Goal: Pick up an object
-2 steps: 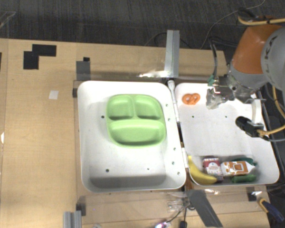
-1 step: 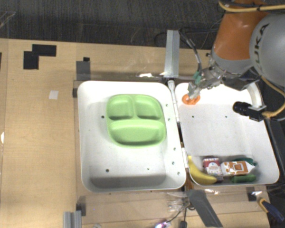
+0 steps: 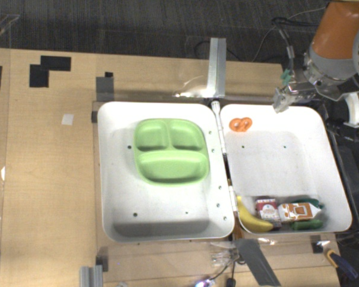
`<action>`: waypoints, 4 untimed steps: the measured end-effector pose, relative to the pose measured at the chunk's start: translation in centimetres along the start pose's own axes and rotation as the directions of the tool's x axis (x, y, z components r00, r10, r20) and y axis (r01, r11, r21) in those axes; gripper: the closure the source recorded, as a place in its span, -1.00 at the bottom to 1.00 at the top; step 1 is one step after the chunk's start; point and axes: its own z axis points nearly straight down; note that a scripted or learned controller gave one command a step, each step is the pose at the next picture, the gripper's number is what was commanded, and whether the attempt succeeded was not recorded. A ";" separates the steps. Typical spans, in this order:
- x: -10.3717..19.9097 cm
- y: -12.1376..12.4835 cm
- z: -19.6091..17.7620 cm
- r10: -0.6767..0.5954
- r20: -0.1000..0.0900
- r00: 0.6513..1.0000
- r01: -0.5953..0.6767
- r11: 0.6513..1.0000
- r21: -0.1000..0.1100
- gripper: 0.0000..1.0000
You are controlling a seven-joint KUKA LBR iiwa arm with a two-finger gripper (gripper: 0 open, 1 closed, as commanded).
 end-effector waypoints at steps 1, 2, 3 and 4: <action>-0.2 -0.8 -12.6 -0.184 0.001 0.983 0.184 0.983 -0.002 1.00; -2.9 -7.0 -11.8 -0.325 0.001 0.946 0.325 0.946 0.000 1.00; -2.9 -6.8 -13.1 -0.330 0.006 0.944 0.330 0.944 -0.006 1.00; -2.9 -6.7 -14.4 -0.335 0.012 0.942 0.335 0.942 -0.012 1.00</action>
